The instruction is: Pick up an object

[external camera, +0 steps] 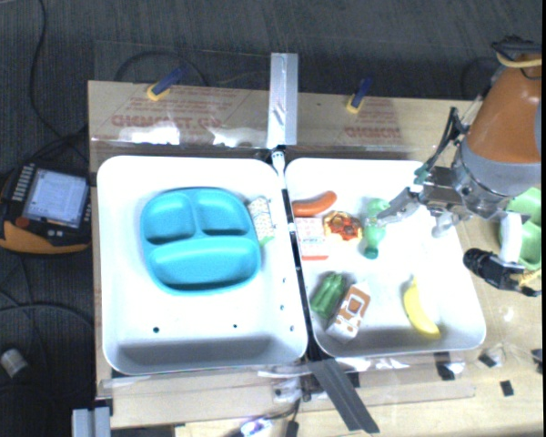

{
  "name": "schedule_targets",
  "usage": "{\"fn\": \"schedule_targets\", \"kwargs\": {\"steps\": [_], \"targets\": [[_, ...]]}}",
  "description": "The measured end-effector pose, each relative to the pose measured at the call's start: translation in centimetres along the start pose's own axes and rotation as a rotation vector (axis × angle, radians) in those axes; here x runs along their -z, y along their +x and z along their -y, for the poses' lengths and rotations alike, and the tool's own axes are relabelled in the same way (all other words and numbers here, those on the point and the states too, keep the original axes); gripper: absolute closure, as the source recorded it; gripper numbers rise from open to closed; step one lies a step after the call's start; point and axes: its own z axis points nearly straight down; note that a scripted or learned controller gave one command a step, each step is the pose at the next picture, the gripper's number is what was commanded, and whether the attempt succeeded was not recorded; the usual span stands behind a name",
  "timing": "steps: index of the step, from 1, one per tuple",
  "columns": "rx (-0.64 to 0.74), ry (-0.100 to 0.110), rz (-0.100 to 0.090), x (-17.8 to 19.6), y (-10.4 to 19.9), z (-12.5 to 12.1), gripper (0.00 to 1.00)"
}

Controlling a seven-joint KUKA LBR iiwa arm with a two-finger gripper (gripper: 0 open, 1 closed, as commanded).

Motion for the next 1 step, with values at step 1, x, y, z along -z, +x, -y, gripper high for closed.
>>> {"fn": "schedule_targets", "kwargs": {"steps": [1], "targets": [[0.239,-0.002,0.001,4.29,-2.36,2.62,0.00]]}}
